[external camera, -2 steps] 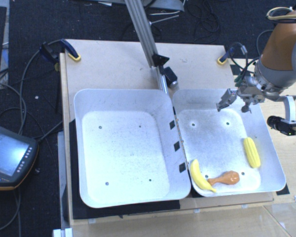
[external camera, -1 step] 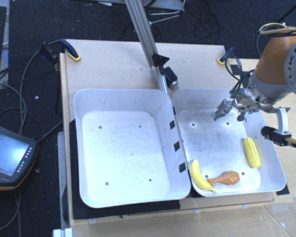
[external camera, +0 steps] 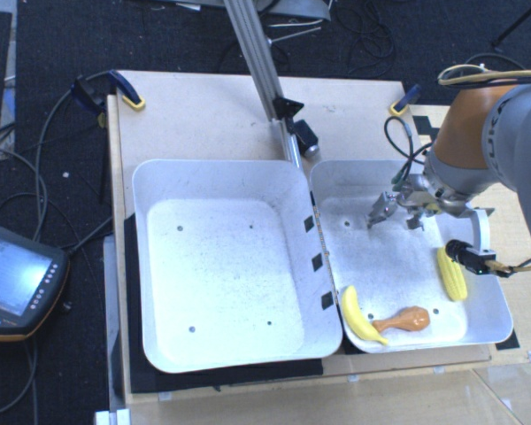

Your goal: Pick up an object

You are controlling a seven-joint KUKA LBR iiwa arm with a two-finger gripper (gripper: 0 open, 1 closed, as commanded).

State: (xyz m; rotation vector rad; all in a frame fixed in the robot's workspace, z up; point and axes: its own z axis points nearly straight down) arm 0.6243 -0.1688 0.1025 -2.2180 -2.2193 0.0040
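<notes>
A banana point(external camera: 360, 316), a drumstick point(external camera: 404, 320) and a corn cob point(external camera: 451, 274) lie in the right bin point(external camera: 487, 321), all apart from the gripper point(external camera: 391, 209) hovering over bare floor; its jaws look spread, pinching nothing. The left bin point(external camera: 150, 184) sits beside it on the tan surface point(external camera: 203, 113). Cables and a handheld controller point(external camera: 18, 280) lie on dark carpet.

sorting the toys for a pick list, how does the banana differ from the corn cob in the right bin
The banana is curved; the corn cob is straight. The banana lies at the right bin's left wall, touching the drumstick; the corn cob lies near the right wall, apart from other toys. The banana looks smooth; the corn cob looks ridged. Both are yellow and lie flat in the same bin.
</notes>
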